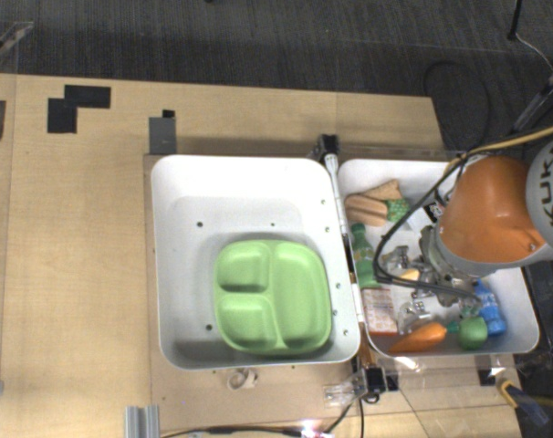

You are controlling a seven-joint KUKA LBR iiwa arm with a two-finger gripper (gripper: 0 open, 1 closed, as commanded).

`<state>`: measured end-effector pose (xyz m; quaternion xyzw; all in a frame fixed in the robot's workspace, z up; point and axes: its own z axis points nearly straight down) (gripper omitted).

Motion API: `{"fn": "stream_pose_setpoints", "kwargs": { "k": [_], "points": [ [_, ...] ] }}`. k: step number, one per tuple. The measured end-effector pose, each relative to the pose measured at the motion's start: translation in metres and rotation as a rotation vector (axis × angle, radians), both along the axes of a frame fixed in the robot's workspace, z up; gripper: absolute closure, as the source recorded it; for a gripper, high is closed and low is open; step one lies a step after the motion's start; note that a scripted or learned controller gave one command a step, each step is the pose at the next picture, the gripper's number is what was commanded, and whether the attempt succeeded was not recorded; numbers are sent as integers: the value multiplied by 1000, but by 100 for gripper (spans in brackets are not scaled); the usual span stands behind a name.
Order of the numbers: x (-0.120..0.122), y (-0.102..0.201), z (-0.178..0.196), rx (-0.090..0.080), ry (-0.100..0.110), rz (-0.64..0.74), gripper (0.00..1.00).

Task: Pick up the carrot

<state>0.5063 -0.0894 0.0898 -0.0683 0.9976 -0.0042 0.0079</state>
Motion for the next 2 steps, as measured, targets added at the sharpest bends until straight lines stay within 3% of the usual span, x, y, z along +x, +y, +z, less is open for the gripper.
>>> {"fn": "stream_pose_setpoints", "kwargs": {
  "k": [1,2],
  "points": [
    [9,3,-1,6,3,-203,0],
    [59,2,-1,13,-1,-435,0]
  ]
}}
